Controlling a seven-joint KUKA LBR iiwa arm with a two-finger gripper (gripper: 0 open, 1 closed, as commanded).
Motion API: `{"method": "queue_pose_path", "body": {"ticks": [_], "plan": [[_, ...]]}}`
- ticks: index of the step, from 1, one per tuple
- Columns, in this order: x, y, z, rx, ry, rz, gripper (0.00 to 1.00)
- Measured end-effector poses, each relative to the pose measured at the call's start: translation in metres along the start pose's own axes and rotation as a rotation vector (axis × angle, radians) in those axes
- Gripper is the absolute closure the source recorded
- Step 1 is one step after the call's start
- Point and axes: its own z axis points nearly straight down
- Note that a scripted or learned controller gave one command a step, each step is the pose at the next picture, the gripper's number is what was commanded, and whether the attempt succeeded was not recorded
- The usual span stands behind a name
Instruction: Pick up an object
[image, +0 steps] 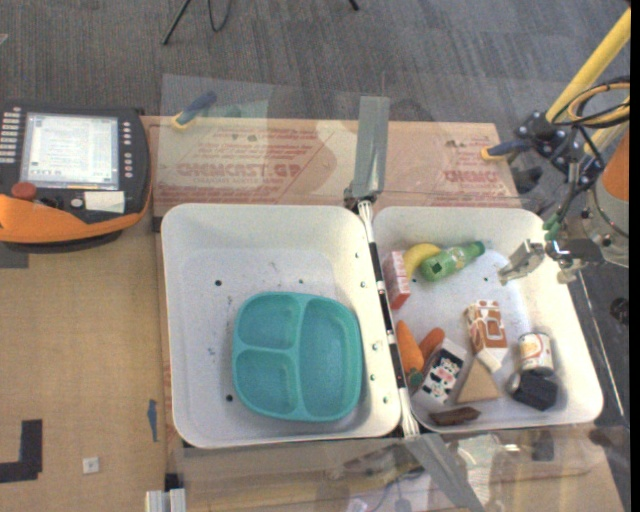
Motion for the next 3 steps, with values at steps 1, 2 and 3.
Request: {"method": "queue_pose_path", "body": {"ticks": [1, 2, 3], "plan": [[-0.004, -0.008, 0.065, 0.001, 0.0, 0.011, 0.0], [0.023, -0.004, 0.127, -0.005, -0.001, 0.028, 0.0], [0.022, -0.003, 0.116, -0.01, -0.001, 0.031, 1.0]]}}
